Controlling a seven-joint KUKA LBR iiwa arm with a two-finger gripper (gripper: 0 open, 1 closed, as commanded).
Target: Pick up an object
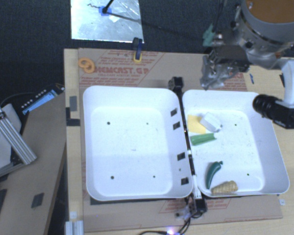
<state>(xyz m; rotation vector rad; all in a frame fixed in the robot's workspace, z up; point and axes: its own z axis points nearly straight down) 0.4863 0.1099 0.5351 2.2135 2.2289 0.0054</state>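
Camera view: gripper [216, 77] hangs above the right bin's [269, 146] far edge, nothing in it. Can't tell its finger state, too blurry. The block [210, 121], yellow piece [196, 125] and green stick [202, 139] sit touching, so a grab could nudge neighbours or catch two. Pepper [213, 171] and cone [224, 186] lie near the front wall. Arm's cut off top right.

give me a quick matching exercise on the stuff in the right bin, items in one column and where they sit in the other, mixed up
Items:
1. white block
2. yellow piece
3. dark green pepper
4. tan cone

Places in the right bin:
A. against the near rim
B. near the divider, partly under the white block
C. just behind the tan cone, toward the bin's middle
D. farthest back of the four, overlapping the yellow piece

Pairs: 1-D, 2-B, 3-C, 4-A
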